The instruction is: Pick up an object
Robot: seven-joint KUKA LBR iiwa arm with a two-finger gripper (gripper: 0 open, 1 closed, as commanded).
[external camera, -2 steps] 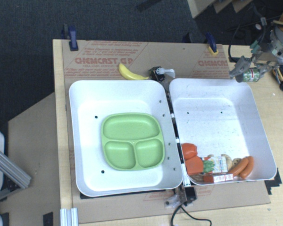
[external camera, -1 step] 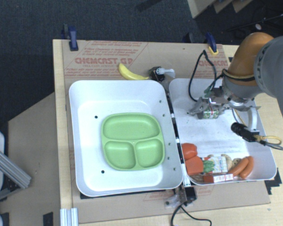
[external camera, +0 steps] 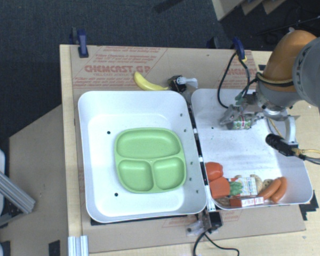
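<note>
The end effector (external camera: 239, 117) sat low at twelve o'clock in the right bin (external camera: 288, 167), over a small green-and-white packet (external camera: 240, 124); whether it had clenched or released could not be told, so the pick looked unfinished. Other candidates lay heaped at six o'clock in that bin: glossy red plastic peppers (external camera: 216, 180), a smooth orange sausage shape (external camera: 276, 190), and a printed wrapper (external camera: 247, 185). The left bin (external camera: 96, 143) carried a matte green divided tray (external camera: 149, 160). A yellow banana (external camera: 148, 83) rested on the table (external camera: 69, 116).

arm (external camera: 298, 63) — cut off at right edge | banana (external camera: 149, 83) — lower part behind left bin (external camera: 90, 143) rim
</note>
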